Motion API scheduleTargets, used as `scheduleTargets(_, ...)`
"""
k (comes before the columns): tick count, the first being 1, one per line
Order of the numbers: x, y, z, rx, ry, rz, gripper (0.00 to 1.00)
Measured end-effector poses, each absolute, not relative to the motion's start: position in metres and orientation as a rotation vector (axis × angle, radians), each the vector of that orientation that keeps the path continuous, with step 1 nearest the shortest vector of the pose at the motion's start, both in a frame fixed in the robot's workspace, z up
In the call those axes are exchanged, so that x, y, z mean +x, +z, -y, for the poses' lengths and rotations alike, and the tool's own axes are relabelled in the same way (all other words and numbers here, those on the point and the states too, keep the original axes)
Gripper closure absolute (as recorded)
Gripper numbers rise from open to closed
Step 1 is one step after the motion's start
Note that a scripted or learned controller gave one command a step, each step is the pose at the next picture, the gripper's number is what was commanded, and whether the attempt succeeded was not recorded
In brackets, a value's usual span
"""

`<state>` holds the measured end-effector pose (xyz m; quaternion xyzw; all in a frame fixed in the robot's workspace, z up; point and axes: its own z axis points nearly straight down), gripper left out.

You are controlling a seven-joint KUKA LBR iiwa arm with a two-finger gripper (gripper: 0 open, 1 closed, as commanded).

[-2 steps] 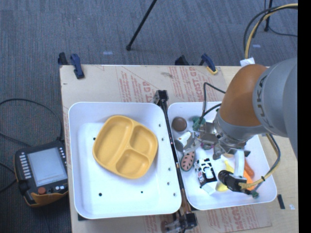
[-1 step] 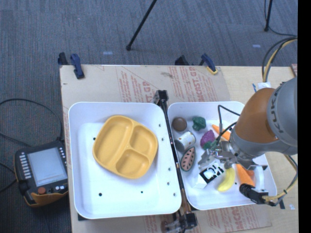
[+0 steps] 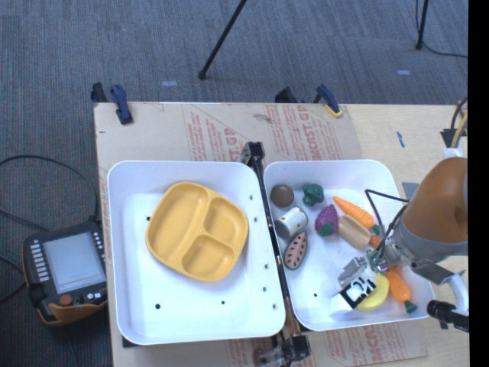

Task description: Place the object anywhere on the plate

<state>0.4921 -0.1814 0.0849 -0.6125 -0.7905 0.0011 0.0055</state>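
The left shallow white bin (image 3: 126, 281) leaves bare floor along its near edge and left side around the yellow three-compartment plastic plate (image 3: 197, 230), which lies toward the bin's far half. In the right shallow white bin (image 3: 309, 300), the near-left corner is open floor. The two-finger gripper (image 3: 365, 276) is low at that bin's 4 o'clock; whether it is apart or closed cannot be told. A yellow banana-shaped toy (image 3: 374, 299) lies just beneath it, an orange carrot toy (image 3: 399, 287) beside. Farther, toward 12 o'clock, lie a watermelon slice (image 3: 295, 250), a silver can (image 3: 291, 222), purple grapes (image 3: 326, 219), a second carrot (image 3: 353, 210), a brown ball (image 3: 282, 196) and green broccoli (image 3: 312, 194).
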Motion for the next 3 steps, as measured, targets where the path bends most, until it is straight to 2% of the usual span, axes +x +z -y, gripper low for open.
scheduleTargets(1,0.491,0.092,0.182,-1.928,0.003,2.457,1.0)
scheduleTargets(2,0.484,0.169,0.094,-2.135,0.002,2.292,1.0)
scheduleTargets(3,0.54,0.185,0.022,-2.124,0.004,2.304,1.0)
